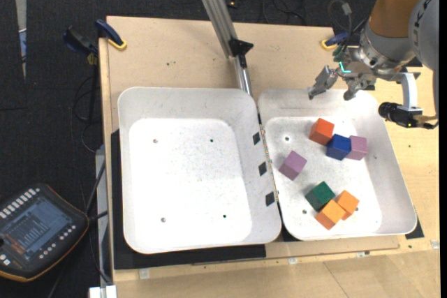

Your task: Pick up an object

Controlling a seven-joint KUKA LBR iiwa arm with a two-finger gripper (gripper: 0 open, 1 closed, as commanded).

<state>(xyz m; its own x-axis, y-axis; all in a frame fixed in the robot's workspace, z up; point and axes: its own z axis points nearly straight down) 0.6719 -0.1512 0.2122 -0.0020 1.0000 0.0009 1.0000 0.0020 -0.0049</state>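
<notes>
Hovering over the far edge of the right bin [391,171], gripper [336,87] spread wide and carrying nothing. Sitting just below: orange cube [322,130] touching a blue cube [339,146], that one touching a pink cube [358,147]. Looking light, rigid, probably a bit slick. Betting on the lone purple cube [293,165], pinching two opposite flat faces, with clear room all around it.

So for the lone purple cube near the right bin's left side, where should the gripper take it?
Take the purple cube from straight above, fingers closing on two opposite side faces. It stands apart from the other blocks, so all sides look free. It sits turned relative to the bin wall, so the gripper should probably rotate to match its faces.
</notes>
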